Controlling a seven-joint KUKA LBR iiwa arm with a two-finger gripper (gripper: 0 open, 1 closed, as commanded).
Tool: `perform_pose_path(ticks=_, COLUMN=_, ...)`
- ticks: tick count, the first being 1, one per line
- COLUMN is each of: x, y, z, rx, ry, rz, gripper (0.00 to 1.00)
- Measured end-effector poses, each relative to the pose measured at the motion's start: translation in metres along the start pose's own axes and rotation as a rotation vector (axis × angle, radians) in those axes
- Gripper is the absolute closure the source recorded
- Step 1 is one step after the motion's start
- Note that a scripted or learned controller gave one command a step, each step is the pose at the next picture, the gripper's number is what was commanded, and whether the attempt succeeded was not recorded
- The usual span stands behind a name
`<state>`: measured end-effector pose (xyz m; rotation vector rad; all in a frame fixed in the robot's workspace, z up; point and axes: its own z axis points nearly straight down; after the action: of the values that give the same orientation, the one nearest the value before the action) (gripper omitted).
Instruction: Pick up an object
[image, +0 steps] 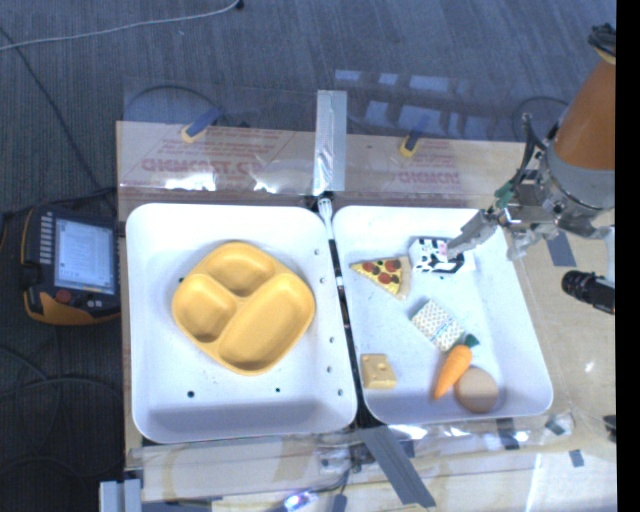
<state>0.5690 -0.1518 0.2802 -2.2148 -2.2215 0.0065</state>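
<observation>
**Toys in my right bin**

A yellow plate (243, 305) sits in the left bin (150, 400). The right bin (520, 330) holds a pizza slice (383, 272), cow toy (436, 256), carrot (453, 366) and egg (477, 389). My gripper (472, 235) hangs beside the cow toy; I cannot tell its grip.

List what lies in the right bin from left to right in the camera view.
Cheese block → pizza slice → black-and-white cow toy → carrot → egg. The patterned packet is left out; it overlaps the cow toy's span.

Right bin (530, 340) crowded; open floor left of carrot (452, 368).
</observation>
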Motion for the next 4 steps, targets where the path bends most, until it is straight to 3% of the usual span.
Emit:
perform_pose_path(ticks=1, x=0.005, y=-0.066, z=0.123, rx=0.002, ry=0.002, rz=-0.09, gripper=0.0)
perform_pose_path(ticks=2, x=-0.025, y=-0.08, z=0.188, rx=-0.007, ry=-0.001, rz=-0.118, gripper=0.0)
perform_pose_path(ticks=3, x=-0.024, y=-0.079, z=0.181, rx=-0.004, ry=0.003, rz=-0.119, gripper=1.0)
perform_pose_path(ticks=4, x=-0.026, y=-0.084, z=0.131, rx=0.0, ry=0.001, rz=0.162, gripper=1.0)
